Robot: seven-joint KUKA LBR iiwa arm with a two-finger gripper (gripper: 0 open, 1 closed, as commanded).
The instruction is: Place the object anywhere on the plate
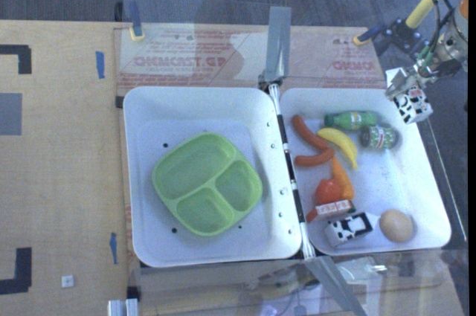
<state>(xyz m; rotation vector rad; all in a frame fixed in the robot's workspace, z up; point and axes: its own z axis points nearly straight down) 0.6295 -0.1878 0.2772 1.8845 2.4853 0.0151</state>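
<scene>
Nearest the camera, at lower right of the frame: black-and-white cow-patterned carton (pixel 349 228) and brown egg (pixel 396 225) in the right white bin (pixel 439 229). Green 3-compartment plastic plate (pixel 207 184) sits bare in the left white bin (pixel 141 129). Gripper (pixel 411 100) at upper right, over the bin's far corner, apparently carrying a small black-and-white block; grip state cannot tell. Best to confirm a firm hold, then carry well left and release low over a compartment.

We see the green three-compartment plastic plate (pixel 207 183) in the left white bin (pixel 149 114) (near its middle); the yellow banana (pixel 341 144) lies in the right white bin (pixel 431 188).
</scene>
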